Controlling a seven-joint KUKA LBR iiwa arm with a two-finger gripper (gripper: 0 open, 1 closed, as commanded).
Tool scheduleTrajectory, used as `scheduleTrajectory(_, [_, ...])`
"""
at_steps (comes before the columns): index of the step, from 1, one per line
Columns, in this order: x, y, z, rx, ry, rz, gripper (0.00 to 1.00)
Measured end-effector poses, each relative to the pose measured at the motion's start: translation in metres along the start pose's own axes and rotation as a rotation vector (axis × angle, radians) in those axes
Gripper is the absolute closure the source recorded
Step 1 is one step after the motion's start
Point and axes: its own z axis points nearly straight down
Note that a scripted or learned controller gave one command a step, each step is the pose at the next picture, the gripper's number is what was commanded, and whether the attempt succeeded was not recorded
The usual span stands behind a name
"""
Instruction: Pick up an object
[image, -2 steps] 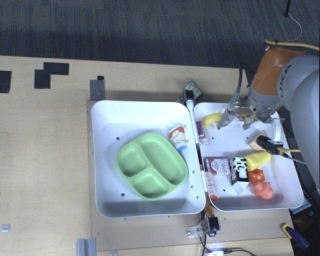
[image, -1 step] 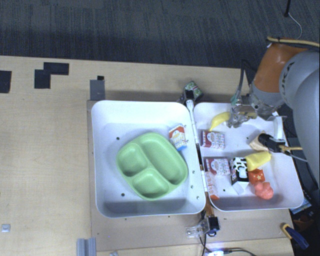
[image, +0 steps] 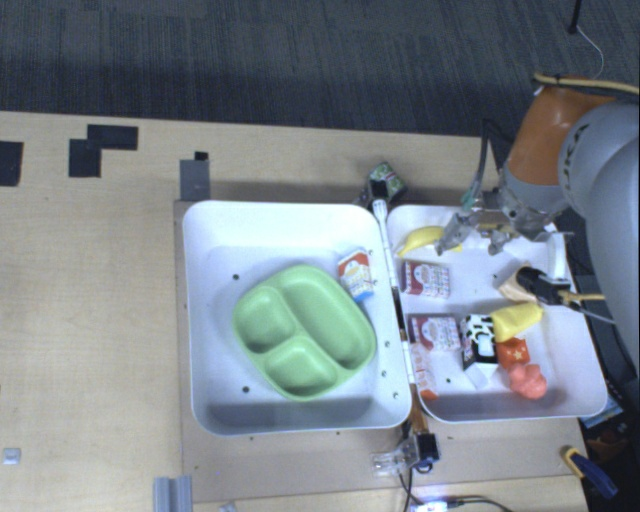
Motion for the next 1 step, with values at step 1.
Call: scheduleTrajectory(1, [0.0004,0.0011,-0.0115,-0.003,-0.001,-0.003,1.0])
